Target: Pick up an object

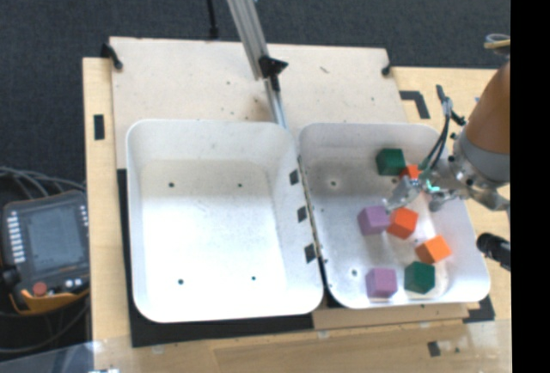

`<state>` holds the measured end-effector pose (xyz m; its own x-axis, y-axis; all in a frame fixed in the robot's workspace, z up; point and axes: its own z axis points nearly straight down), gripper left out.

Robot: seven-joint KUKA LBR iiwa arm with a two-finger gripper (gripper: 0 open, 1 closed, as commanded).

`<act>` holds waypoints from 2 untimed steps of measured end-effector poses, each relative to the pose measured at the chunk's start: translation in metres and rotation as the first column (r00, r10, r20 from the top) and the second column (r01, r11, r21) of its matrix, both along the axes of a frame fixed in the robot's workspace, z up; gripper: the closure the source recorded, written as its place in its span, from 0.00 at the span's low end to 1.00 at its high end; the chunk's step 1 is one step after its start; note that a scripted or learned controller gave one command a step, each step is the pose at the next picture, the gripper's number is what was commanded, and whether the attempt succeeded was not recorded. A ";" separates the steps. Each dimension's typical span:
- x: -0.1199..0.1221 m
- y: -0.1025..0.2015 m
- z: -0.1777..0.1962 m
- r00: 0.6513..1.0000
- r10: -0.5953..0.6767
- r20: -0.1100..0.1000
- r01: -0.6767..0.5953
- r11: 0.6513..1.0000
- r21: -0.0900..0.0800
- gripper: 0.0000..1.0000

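Tabletop (99, 191) carries two white bins; the left bin (215, 217) sits bare and the right bin (344, 156) holds every block. Nothing looks lifted yet, so the pick remains to be done. Arm (490, 126) reaches in from the right, its tool (411, 193) low over the orange cube (402, 223), just beside the purple cube (373, 219). Whether it is clenched or released, I cannot tell.

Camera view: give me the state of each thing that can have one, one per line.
Gripper: low over the right bin, just above the red-orange block; grip unclear.
Red-orange block: loose on the floor, touching a purple block.
Green block: loose, near the back wall.
Right bin: holds six blocks.
Left bin: upright beside it.
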<state>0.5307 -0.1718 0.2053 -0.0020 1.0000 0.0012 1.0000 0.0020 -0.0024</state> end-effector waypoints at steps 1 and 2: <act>0.001 0.000 0.002 1.000 -0.002 0.004 0.002 1.000 -0.001 0.00; -0.006 -0.006 -0.044 1.000 -0.004 -0.001 0.004 1.000 -0.002 0.00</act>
<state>0.5248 -0.1783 0.1613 0.0015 1.0000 -0.0010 1.0000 -0.0015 -0.0033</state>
